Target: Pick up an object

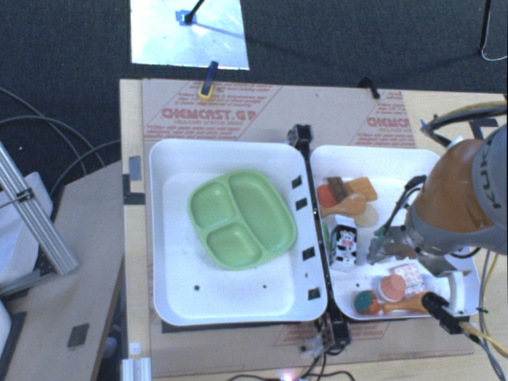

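Objects [349, 201] lie beside the arm [452, 197] angled into right bin [381, 155].

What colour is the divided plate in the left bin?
Light green. The divided plate shows best in the camera view.

Two shallow white bins sit side by side on a brown board [262, 105] printed with red lettering — the left bin [171, 236] carries a green divided plate [241, 218], three compartments, lying a touch askew. Behind the board, a shiny silver sheet [190, 22] rests on dark carpet [63, 30], a small blue-and-yellow tool [209, 81] just at the board's back edge. Far left, a slanted metal rail [36, 221] — cables [55, 161] curling beside it.
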`<move>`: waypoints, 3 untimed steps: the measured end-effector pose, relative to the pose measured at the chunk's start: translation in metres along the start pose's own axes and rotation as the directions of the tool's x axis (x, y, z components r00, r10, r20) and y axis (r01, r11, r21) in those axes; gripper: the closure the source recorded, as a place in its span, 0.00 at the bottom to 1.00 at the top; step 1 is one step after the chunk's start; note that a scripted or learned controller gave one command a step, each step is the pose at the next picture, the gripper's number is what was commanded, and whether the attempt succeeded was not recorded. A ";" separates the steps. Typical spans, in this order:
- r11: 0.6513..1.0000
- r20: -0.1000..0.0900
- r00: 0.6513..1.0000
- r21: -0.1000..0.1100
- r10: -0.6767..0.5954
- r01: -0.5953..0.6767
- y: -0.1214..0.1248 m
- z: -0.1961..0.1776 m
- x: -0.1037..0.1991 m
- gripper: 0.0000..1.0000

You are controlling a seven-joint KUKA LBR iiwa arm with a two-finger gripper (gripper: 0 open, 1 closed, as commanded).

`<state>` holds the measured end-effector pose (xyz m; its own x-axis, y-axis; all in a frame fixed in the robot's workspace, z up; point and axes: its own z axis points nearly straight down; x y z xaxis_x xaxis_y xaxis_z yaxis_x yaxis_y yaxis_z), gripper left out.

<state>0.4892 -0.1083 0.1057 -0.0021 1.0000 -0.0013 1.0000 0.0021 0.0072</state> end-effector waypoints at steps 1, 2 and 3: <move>1.000 -0.002 1.000 -0.005 -0.009 0.009 0.053 -0.083 0.052 1.00; 1.000 -0.003 1.000 0.009 -0.004 0.004 -0.004 -0.078 0.084 1.00; 1.000 0.001 1.000 -0.006 -0.004 0.004 0.077 -0.132 0.069 1.00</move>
<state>0.5655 -0.0388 0.2380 -0.0059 1.0000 -0.0024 0.9999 0.0060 0.0130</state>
